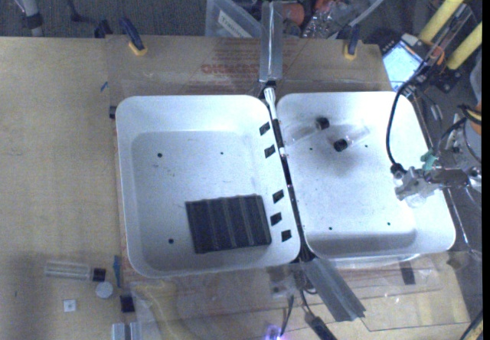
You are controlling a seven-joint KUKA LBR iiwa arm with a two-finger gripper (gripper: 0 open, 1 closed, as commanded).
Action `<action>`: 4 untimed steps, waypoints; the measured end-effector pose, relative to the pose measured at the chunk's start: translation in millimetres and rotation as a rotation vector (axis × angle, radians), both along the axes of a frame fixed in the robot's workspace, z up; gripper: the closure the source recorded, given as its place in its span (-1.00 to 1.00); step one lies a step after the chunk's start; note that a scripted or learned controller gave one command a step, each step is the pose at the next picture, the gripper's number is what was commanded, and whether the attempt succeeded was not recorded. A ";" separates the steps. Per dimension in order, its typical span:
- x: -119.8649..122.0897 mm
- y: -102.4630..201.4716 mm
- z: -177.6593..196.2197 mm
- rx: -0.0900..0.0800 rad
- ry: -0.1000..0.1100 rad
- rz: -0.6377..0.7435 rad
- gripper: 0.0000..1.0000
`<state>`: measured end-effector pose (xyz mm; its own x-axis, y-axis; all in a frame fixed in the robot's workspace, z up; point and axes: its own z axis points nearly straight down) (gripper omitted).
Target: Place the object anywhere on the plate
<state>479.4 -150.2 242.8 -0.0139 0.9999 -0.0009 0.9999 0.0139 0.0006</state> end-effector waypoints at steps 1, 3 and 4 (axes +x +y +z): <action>69.5 75.3 -15.9 0.000 0.003 -0.327 1.00; 140.8 234.2 -58.8 -0.001 0.003 -1.134 1.00; 140.7 318.5 0.0 -0.001 0.002 -0.897 1.00</action>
